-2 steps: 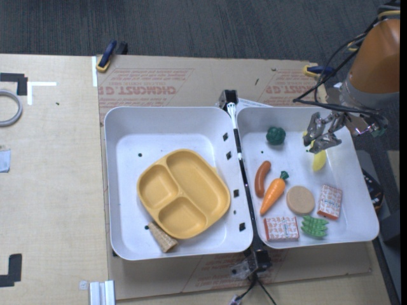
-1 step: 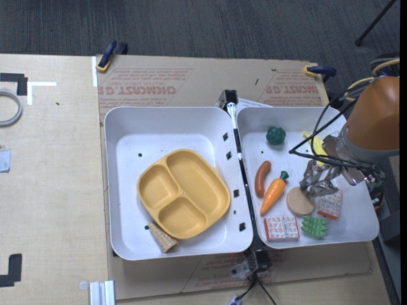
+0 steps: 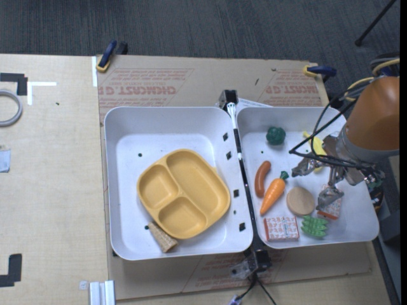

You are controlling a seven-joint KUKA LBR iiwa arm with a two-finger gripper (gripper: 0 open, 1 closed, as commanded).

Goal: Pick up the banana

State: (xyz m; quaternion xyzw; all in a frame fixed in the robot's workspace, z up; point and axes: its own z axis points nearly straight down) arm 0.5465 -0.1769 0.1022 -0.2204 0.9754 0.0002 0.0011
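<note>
- Nearest the camera, a black clamp (image 3: 254, 259) sits at the 6 o'clock edge where the two white bins meet, on the cardboard sheet (image 3: 159, 84) that covers the surface (image 3: 51, 189).
- In the left bin (image 3: 121, 170), a brown bread-like piece (image 3: 162, 239) lies at about 6 o'clock, tucked against the near edge of a yellow divided plate (image 3: 184, 192) that takes up the middle of that bin.
- In the right bin (image 3: 356, 230), a red-and-white box (image 3: 281, 229) lies at about 7 o'clock, with a green leafy toy (image 3: 314, 226) just beside it at 6 o'clock.
- A round tan disc (image 3: 300, 202) lies just beyond those two, near the bin's middle.
- A carrot (image 3: 272, 196) lies tilted at about 9 o'clock, its green top pointing far-right, and a red sausage (image 3: 261, 178) lies just beside it toward the dividing wall.
- The gripper (image 3: 321, 184) hangs over the right bin at about 4 o'clock, near the tan disc; whether it is open or closed cannot be told, and nothing can be seen gripped in it.
- The grey arm (image 3: 356, 148) with its orange band (image 3: 381, 113) comes in from 3 o'clock.
- The banana (image 3: 315, 143) lies in the right bin at about 1 o'clock, a yellow sliver partly hidden by the arm and black cables.
- A green broccoli (image 3: 275, 135) sits at about 11 o'clock, near the banana.
</note>
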